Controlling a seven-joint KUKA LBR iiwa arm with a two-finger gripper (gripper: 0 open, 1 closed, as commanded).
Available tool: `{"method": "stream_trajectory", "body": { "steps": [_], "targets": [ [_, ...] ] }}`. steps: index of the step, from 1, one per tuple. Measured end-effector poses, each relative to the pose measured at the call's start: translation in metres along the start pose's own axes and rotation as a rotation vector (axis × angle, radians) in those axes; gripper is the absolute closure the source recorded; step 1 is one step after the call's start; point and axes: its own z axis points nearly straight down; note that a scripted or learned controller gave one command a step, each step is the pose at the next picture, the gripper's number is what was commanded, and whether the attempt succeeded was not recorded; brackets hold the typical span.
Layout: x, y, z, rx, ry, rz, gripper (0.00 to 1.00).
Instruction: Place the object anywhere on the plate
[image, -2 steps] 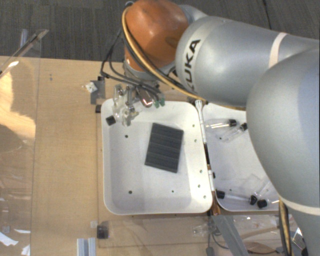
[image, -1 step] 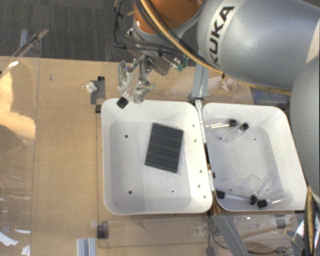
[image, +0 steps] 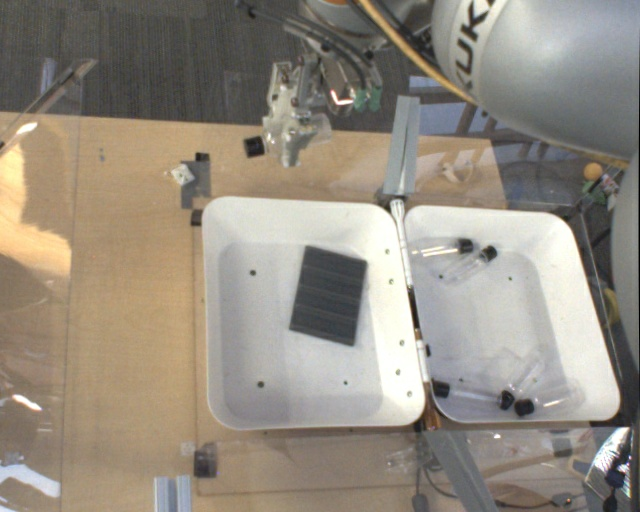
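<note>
Gripper (image: 292, 152) above bench | plate (image: 329, 295) left bin | vials (image: 462, 246) right bin

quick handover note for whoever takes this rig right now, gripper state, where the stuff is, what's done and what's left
Gripper: raised above the bench beyond the far edge of the left bin, nothing seen between its fingers; open or shut can't be told.
Dark ribbed plate: lies flat in the left bin, nothing on it.
Clear vials with black caps: in the right bin, two near the far edge, more along the near edge.
Done: no vial on the plate.
Left: pick a vial from the right bin and set it on the plate.
</note>
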Motion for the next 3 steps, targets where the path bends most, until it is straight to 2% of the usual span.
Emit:
{"method": "stream_trajectory", "body": {
  "steps": [1,2,3],
  "targets": [
    [0.031,0.025,0.079,-0.001,0.001,-0.189,1.00],
    [0.000,0.016,-0.013,0.000,0.000,0.091,1.00],
    [0.055,0.031,0.012,-0.002,0.000,-0.317,1.00]
  ]
}}
